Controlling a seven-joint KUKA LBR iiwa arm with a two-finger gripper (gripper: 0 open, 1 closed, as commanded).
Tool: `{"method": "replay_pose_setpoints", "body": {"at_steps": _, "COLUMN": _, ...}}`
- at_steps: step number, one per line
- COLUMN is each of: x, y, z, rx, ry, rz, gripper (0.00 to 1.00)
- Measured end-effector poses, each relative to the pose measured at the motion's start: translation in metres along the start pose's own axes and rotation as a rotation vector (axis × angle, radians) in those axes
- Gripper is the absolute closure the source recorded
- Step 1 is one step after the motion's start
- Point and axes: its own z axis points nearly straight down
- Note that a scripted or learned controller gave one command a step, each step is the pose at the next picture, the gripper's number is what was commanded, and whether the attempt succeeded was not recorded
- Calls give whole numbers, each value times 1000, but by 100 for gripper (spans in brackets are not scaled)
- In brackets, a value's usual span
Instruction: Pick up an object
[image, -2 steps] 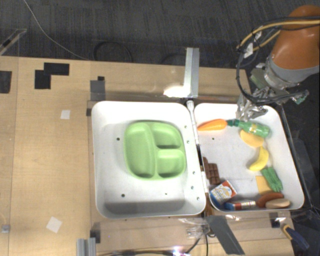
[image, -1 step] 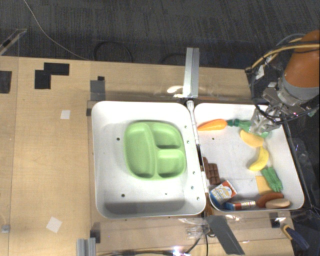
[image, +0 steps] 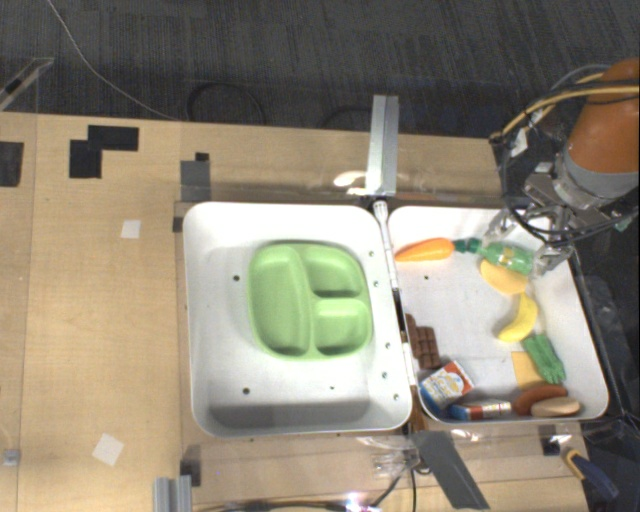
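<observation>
The right bin (image: 455, 300) holds several toy foods. An orange carrot (image: 425, 250) lies at its far left and a green bottle (image: 503, 257) lies beside it. Under the bottle is a yellow lemon-like piece (image: 503, 279), and a banana (image: 520, 318) lies further forward. My gripper (image: 541, 243) hangs over the bin's far right corner, just right of the green bottle, under the grey wrist and orange band (image: 606, 130). Cables and the wrist hide its tip.
A green divided plate (image: 308, 298) lies in the left bin (image: 215, 330). Along the right bin's near edge are a chocolate bar (image: 425, 345), a small carton (image: 446, 382), a marker (image: 482, 408), a sausage (image: 545, 402), a yellow block (image: 524, 368) and a green piece (image: 543, 354).
</observation>
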Motion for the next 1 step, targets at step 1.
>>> {"method": "replay_pose_setpoints", "body": {"at_steps": 1, "x": 26, "y": 34, "z": 67, "rx": 3, "ry": -1, "rz": 198, "gripper": 0}}
